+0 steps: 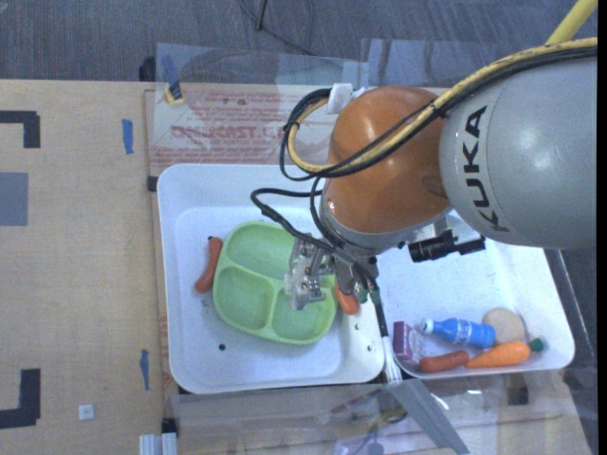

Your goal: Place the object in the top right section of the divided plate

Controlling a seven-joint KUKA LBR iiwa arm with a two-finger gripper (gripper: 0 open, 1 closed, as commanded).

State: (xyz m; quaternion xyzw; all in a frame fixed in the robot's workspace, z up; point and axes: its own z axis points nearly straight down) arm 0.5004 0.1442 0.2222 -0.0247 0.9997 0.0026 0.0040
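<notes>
Gripper (305, 278): was seen over the plate (248, 297); grip state could not be told.
Sausage (209, 263): was laid in the left bin (180, 254), touching the plate's left rim.

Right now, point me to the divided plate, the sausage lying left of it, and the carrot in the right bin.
divided plate (248, 297): camera view, floor of its large left section.
sausage (209, 264): camera view, middle of its length, beside the plate's left rim.
carrot (500, 354): camera view, middle of its orange body.
</notes>
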